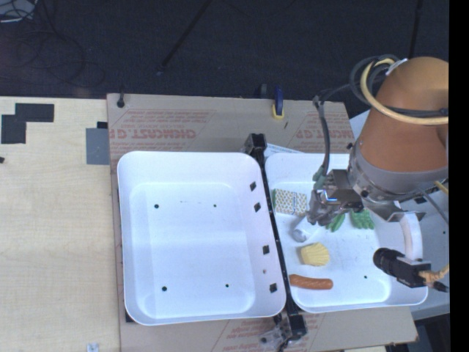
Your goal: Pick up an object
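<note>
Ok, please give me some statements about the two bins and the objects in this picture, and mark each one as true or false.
1. The yellow object lies in the right bin. True.
2. The orange sausage-shaped object lies in the left bin. False: it lies in the right bin, near its front edge, just below the yellow object.
3. The gripper is over the right bin. True.
4. The green object lies on the bench outside the bins. False: it is in the right bin, partly hidden under the arm.
5. The patterned green and white item lies in the right bin, near the divider between the bins. True.
</note>
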